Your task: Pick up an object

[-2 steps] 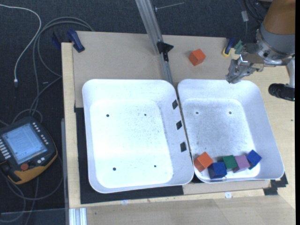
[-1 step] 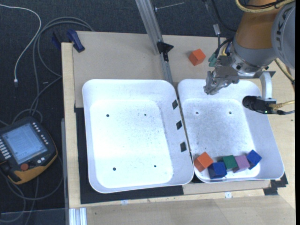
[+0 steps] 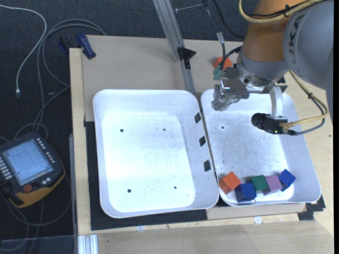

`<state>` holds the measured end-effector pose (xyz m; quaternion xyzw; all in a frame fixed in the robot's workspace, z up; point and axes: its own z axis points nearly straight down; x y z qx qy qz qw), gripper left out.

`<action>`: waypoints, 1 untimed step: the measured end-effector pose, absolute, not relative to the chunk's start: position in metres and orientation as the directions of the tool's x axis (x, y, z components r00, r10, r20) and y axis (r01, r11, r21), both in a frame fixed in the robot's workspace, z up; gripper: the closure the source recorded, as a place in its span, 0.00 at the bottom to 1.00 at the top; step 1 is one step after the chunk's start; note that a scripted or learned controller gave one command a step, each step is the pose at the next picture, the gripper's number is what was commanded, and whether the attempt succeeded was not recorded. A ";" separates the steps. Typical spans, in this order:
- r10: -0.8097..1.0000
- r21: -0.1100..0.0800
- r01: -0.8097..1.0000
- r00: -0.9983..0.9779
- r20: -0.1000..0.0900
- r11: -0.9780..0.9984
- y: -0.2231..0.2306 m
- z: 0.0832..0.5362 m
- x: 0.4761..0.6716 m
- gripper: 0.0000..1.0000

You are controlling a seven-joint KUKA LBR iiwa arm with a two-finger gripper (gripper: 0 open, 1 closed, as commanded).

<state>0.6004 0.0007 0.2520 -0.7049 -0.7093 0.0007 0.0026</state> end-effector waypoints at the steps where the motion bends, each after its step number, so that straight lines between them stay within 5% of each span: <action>1: 1.000 -0.005 1.000 -0.007 0.003 0.007 0.057 0.247 0.583 1.00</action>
